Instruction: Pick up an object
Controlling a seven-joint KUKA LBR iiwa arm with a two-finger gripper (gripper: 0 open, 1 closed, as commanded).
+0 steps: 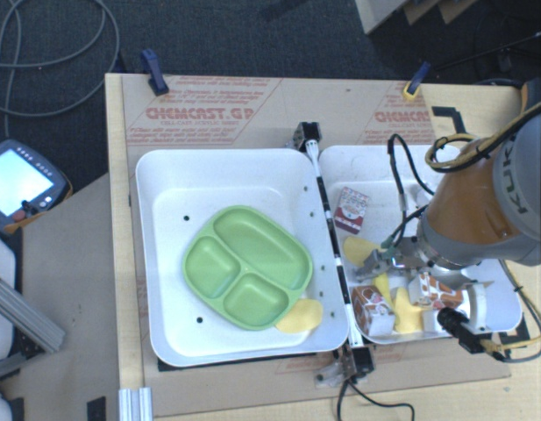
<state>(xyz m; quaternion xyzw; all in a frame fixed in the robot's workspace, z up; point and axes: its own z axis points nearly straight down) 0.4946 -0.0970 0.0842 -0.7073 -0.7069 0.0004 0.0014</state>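
My gripper (pixel 403 270) hangs low over the front of the right bin (pixel 375 158), under the arm's orange band (pixel 467 202). Small items lie around and beneath it: a yellow piece (pixel 359 249) just to its left, a brown-and-white packet (pixel 370 306) and yellow blocks (pixel 405 310) in front of it, and a red-and-white packet (pixel 351 209) farther back. The wrist hides part of the bin floor and whatever lies directly under the gripper.
The left bin (pixel 165 182) holds a green divided plate (pixel 246 266) with a pale yellow object (pixel 299 317) at its front right corner. A black divider rail (pixel 325 226) runs between the bins. Cables (pixel 402 169) loop over the right bin's back.
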